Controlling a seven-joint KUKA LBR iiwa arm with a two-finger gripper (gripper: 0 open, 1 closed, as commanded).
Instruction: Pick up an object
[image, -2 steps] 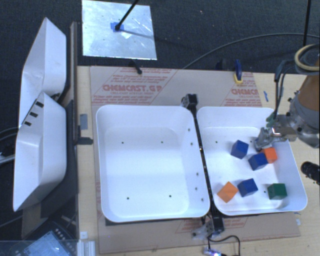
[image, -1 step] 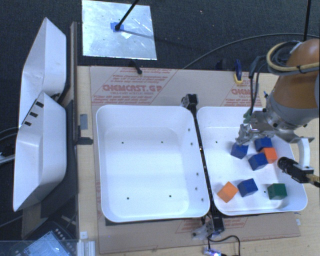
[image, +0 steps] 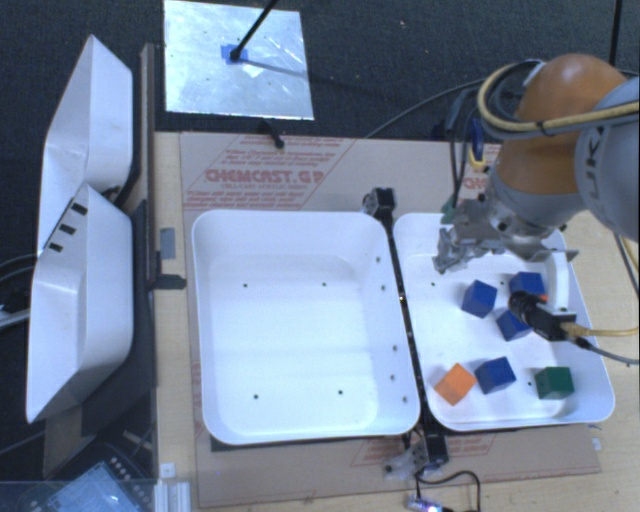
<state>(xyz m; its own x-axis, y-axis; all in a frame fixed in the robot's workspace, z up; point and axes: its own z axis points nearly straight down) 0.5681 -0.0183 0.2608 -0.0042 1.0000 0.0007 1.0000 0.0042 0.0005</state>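
My gripper (image: 452, 256) hangs over the far left part of the right bin (image: 600, 400), with nothing seen in it. A blue cube (image: 479, 298) lies just to its near right, a short gap away. More blue cubes lie at the bin's right (image: 527, 284), at mid right (image: 513, 324) and near the front (image: 495, 374). An orange cube (image: 456, 383) sits at the front left of this bin. A green cube (image: 553, 382) rests at the front right.
The left bin (image: 215, 300) stands beside the right one, with a black divider (image: 400, 300) between them. Two spare white bins (image: 85, 250) lean at the far left. A shiny metal sheet (image: 235, 60) lies behind the bench.
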